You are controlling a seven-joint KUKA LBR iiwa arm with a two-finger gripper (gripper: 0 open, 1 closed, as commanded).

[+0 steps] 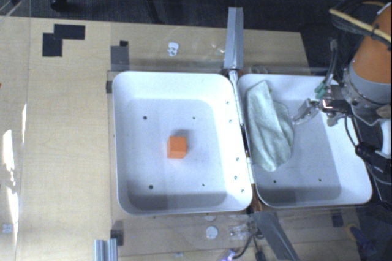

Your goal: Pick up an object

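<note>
1 fixed camera looks down at a slant on both bins (122, 131).

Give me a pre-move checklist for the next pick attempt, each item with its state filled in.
1. Pickable object present: ok. An orange cube sits in the left bin, and a folded cloth lies in the right bin.
2. Claw position: ok. It is over the right bin, beside the cloth's right edge.
3. Claw holding something: cannot tell.
4. Cube free to grasp: ok. It stands apart from the bin walls.
5. Cloth clear of the wall: not ok. It lies along the divider between the bins.
</note>
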